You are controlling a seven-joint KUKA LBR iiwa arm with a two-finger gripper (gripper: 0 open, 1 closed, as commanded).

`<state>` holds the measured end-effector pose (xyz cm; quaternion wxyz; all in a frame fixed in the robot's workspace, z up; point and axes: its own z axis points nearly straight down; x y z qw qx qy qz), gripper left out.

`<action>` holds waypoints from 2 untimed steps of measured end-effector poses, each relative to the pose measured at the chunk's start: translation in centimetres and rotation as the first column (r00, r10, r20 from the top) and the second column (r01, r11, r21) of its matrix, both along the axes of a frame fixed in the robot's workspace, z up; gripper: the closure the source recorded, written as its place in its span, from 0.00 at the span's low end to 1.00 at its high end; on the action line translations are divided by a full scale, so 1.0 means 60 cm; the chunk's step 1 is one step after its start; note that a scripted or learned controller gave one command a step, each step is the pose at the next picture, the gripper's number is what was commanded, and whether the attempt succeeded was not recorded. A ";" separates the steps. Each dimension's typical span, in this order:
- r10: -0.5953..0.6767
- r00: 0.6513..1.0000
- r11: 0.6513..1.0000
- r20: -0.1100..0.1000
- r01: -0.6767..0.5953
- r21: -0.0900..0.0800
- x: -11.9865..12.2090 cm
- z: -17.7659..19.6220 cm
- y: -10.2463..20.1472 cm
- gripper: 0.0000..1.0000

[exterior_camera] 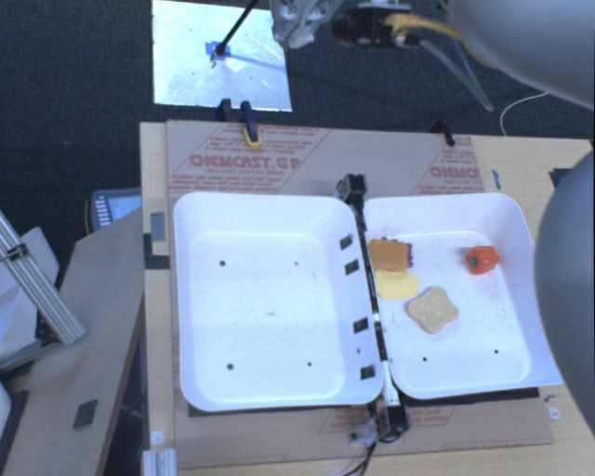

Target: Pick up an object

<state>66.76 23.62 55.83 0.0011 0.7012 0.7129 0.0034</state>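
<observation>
Your candidates all sit in right bin (pixel 507 367): orange-and-purple toy (pixel 390 254) against left wall, yellow flat piece (pixel 398 285) just below it and touching, tan toast-shaped piece (pixel 432 310) just beside yellow one toward near side, red-orange pepper-like toy (pixel 482 260) apart toward right wall. Left bin (pixel 265 316) joins right bin along clipped centre seam. Both rest on table (pixel 279 153). Your tool (pixel 299 23) hangs at top edge, beyond table, well apart from every object; cannot tell its opening.
</observation>
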 end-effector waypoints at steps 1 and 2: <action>0.001 1.000 1.000 -0.001 -0.001 0.000 0.000 -0.001 0.000 0.00; 0.005 1.000 1.000 0.002 -0.005 0.001 0.000 0.018 0.001 1.00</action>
